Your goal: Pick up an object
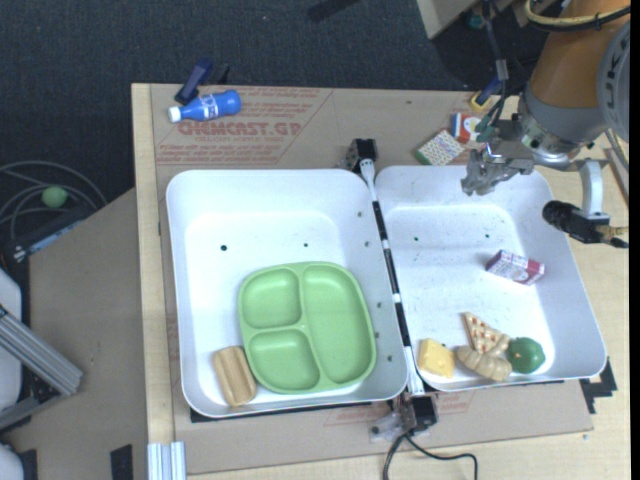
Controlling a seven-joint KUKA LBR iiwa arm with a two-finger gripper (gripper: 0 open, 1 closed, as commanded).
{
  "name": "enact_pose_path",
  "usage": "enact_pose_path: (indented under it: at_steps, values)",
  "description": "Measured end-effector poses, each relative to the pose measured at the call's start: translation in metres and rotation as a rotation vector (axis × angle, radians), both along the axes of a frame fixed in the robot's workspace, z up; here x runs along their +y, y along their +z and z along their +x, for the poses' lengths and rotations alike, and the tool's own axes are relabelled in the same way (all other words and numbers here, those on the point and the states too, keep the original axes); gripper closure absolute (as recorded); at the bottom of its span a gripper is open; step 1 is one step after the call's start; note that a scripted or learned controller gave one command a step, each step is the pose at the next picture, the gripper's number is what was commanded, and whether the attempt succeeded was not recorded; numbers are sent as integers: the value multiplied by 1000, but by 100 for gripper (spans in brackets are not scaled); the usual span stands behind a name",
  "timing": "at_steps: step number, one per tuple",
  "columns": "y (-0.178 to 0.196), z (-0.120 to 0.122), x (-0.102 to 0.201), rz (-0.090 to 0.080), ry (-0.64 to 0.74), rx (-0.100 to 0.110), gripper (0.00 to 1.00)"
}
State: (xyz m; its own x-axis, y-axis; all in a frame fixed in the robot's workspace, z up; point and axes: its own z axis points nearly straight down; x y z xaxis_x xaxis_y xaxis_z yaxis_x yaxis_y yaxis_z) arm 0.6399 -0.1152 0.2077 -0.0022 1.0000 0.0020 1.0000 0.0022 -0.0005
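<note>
hovering at the right bin's (pixel 560 230) far edge, gripper (pixel 486 180) too blurred to tell its state.

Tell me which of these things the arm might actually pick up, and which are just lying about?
Candidates for picking, in the bins:
green divided plate
tan bread-like block
small pink-and-white packet
yellow piece
waffle-like piece
green round item

Lying about, outside the bins:
blue bottle
small colourful items near the gripper

Pretty even, bright overhead light is seen; the two shallow white plastic bins (pixel 200 298) are nearly washed out, shadows are kept soft, and everything's slightly grainy and soft-focused.
</note>
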Motion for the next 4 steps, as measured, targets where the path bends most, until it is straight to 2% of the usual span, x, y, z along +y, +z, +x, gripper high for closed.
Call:
enact_pose_path:
  at_steps: [2,3,4]
  values:
    - [21,1,-1,-3,0,-5,100]
    - [-24,-22,62,0,-1,2,100]
    - [-13,-21,61,-2,-1,-2,100]
